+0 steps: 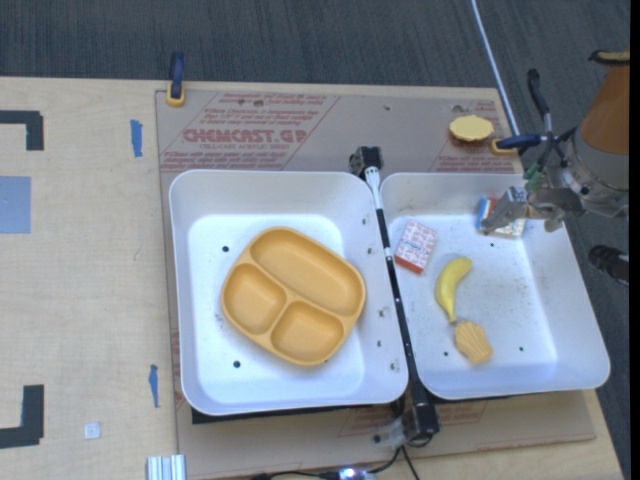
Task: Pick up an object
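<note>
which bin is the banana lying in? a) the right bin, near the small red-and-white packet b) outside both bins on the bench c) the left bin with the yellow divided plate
a: the banana lies on the floor of the right bin, a little right of the red-and-white packet, while the yellow divided plate sits alone in the left bin.

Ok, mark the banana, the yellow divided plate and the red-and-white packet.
banana [452, 285]: camera view, middle of its curved body.
yellow divided plate [292, 295]: camera view, ridge where its three compartments meet.
red-and-white packet [415, 245]: camera view, centre of its top face.
</note>
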You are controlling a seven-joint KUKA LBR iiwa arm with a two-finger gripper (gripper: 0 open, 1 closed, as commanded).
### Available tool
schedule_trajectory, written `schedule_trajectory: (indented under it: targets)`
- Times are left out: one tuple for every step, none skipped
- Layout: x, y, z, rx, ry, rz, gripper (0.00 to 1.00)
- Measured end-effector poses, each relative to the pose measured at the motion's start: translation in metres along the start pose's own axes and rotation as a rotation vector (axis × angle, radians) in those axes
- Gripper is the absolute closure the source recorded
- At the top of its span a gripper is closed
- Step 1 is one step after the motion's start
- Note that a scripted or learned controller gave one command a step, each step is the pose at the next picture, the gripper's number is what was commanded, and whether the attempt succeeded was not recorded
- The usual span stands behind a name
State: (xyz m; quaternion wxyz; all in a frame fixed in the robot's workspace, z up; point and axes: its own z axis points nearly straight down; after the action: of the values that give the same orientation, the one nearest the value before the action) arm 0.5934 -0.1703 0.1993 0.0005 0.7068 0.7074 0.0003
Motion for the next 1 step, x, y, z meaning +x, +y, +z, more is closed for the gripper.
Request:
schedule_trajectory:
  targets:
    - [0.0219, 0.0055, 0.1136, -0.002, 0.000, 0.000, 0.00]
